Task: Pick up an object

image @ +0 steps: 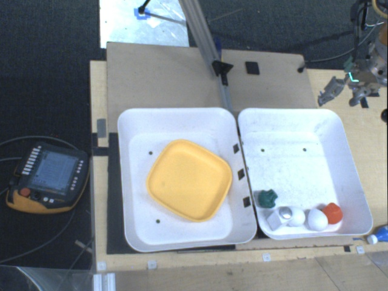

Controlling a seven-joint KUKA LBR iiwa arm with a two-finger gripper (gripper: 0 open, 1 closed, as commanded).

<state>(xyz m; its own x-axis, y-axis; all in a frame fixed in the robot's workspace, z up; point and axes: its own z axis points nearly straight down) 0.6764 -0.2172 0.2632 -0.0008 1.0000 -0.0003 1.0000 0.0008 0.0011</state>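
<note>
While the small objects, an orange ball (331,212), a white egg shape (317,219) and a green lump (266,197), sit clustered along the near wall of the right bin (348,153), my gripper (348,88) hangs outside that bin's far right corner. They lie well apart from me, toward the near edge, and I hold nothing.

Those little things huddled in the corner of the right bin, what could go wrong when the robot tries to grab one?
The green piece, silver pieces, white ball and red piece crowd together, so the gripper may nudge neighbours or grab two. They also hug the right bin's front wall, so a finger might strike it. The ball could roll away.
</note>
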